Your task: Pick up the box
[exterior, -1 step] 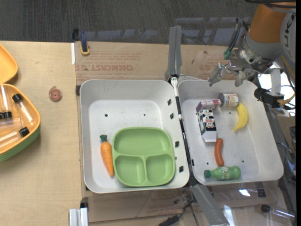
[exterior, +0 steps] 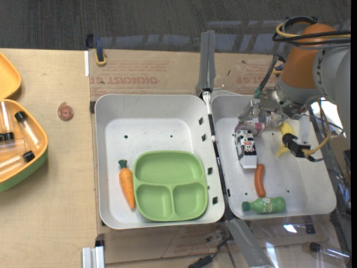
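Two white bins sit side by side before us. In the right bin [exterior: 318,200] we see the box [exterior: 247,147] lying near its left wall, with the tool [exterior: 252,119] just above its upper end; we cannot tell how the tool is set. Below lie a sausage [exterior: 260,181] and green bottle [exterior: 264,206].

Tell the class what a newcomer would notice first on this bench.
Probably the green plate with three sections, in the left bin, with a carrot beside it. In the right bin, the gripper hangs just above the box, near a sausage, a green bottle and a banana.
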`<state>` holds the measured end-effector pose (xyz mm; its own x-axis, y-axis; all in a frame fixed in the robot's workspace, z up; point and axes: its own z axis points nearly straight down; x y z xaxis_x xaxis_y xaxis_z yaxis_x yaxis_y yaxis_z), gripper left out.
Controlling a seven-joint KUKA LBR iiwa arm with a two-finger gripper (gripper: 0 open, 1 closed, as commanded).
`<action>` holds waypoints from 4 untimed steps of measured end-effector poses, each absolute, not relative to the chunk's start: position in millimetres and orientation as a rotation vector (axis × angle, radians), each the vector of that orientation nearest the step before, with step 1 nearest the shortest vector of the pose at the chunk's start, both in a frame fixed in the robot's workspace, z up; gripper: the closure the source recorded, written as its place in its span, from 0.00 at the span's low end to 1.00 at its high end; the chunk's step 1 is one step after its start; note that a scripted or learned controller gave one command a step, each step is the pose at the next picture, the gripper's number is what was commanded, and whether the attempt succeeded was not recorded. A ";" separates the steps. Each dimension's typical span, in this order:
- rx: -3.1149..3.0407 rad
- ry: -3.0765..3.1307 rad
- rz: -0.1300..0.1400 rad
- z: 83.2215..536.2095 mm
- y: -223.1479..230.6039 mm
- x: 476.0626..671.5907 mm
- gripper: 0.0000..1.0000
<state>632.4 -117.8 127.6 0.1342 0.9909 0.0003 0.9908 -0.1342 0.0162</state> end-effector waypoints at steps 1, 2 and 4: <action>2.217 2.175 0.034 113.5 -143.3 670.2 0.00; 2.193 2.249 0.000 92.3 -123.4 618.8 0.00; 2.198 2.244 0.000 101.6 -125.5 618.5 0.00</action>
